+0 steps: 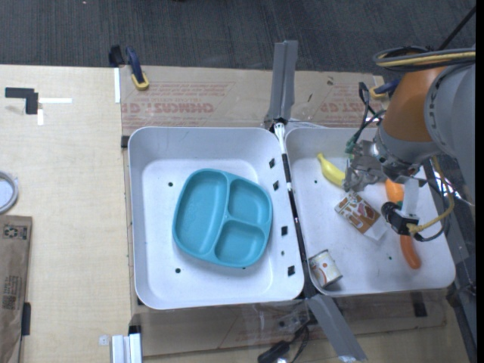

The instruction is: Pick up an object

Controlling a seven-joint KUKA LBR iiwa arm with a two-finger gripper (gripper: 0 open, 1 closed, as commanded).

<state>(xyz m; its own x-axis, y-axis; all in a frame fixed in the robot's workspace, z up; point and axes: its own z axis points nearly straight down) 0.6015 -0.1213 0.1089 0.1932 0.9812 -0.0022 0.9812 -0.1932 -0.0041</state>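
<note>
Grey rounded arm (454, 104) with a glossy orange band (412, 112) above the wrist, metallic grey wrist block below it. Black and yellow cables (423, 55) loop over the top of the arm, thinner black and blue wires run down by the wrist, and another yellowish cable (427, 229) curls lower down. Gripper (355, 178) is small, dark grey metal, details too small to make out.

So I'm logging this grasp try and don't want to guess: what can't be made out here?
- Tool: the arm's wrist covers its fingers in the camera view.
- Carrot: upper part hidden behind cables.
- Snack packet: print too small to read.
- Small can: label too small.
</note>
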